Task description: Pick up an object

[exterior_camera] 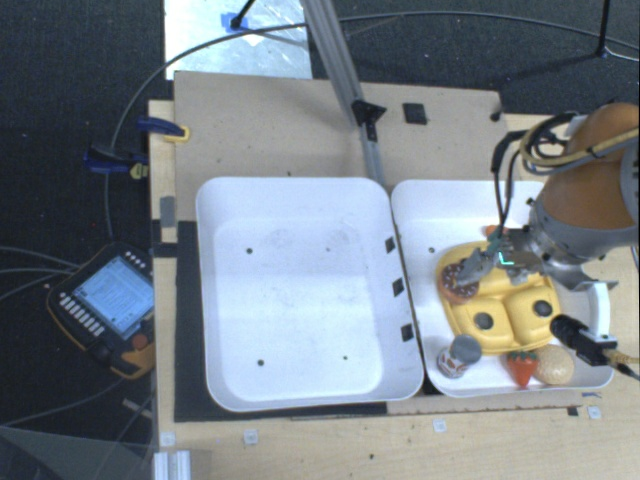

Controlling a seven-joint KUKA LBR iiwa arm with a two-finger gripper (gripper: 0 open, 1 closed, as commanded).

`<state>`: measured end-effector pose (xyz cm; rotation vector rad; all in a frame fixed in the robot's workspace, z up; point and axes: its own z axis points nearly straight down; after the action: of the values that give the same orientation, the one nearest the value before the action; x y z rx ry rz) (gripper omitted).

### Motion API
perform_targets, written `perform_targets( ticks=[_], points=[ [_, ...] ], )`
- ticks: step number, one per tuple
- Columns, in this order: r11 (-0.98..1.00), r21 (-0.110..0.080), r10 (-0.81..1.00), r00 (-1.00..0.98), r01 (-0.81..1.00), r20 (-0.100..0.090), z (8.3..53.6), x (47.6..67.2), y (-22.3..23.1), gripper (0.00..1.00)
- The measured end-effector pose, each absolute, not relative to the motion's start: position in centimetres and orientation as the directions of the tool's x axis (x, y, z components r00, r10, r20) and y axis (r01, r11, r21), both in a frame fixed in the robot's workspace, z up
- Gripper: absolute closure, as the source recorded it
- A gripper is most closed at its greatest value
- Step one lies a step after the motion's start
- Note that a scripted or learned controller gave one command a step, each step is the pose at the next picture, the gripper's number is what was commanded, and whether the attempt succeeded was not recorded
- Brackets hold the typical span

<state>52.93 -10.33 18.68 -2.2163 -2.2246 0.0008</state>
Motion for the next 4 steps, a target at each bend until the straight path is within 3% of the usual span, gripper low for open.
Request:
perform_targets(
  ticks=[1,2,3,4],
  points=[
    [0.004,0.001,1.000,-0.004,1.000,0.000,18.8,53.0,-10.3,0.00],
    [0.002,-0.001,1.000,-0.002,1.000,0.000,14.6,53.1,-10.2,0.00],
    [0.003,0.010,1.000,-0.003,1.000,-0.003,10.8,53.1,-10.6,0.00],
    [0.003,0.028,1.000,-0.003,1.000,-0.006,10.4,53.8,-10.7,0.00]
  ],
)
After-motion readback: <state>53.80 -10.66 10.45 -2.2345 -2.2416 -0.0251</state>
